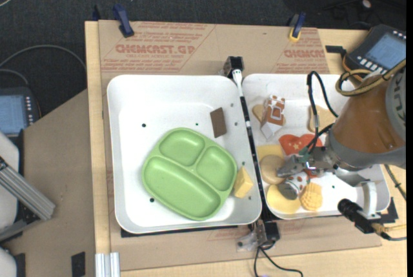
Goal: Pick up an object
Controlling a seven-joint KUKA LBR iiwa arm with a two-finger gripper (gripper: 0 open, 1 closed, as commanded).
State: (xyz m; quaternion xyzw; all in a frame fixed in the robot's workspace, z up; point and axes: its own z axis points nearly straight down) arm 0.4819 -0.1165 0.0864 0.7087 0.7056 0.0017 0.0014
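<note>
Left bin (122,140): sits on the counter (155,50), holding a green divided plate (189,172) lying flat toward its near right. Small brown block (218,121) beyond the plate, apart from it, near the bin's right wall. Yellow wedge (243,183) wedged between plate rim and right wall, touching the plate; likely slid there against the slope of the wall.

Black divider strip between bins, running far to near.

Right bin (284,83): crowded with small items, all candidates for the pick. At the far end, a white-and-orange figure (276,110) resting on a tan piece. Nearer, a red item (298,142), partly overlapped by the hand. Pale yellow discs (281,199) at the near left of this bin, one nearer, one farther, overlapping. Ridged orange-yellow piece (312,196) lying on the near disc, just right of a dark rounded item (290,190).

Hand (293,169): lowered into the right bin, pointing left, directly over the cluster of red item, discs and dark rounded item. Fingers too small and cluttered against the objects to judge; cannot tell whether released, clenched, or grasping anything. No object confirmed between them.

Arm (368,127): reaches in from the right, grey with brown-orange body, cabling looped above the wrist.

Judgement: grasp stage, hand at object height. Risk: tight packing means neighbours may be nudged or two items caught together.
</note>
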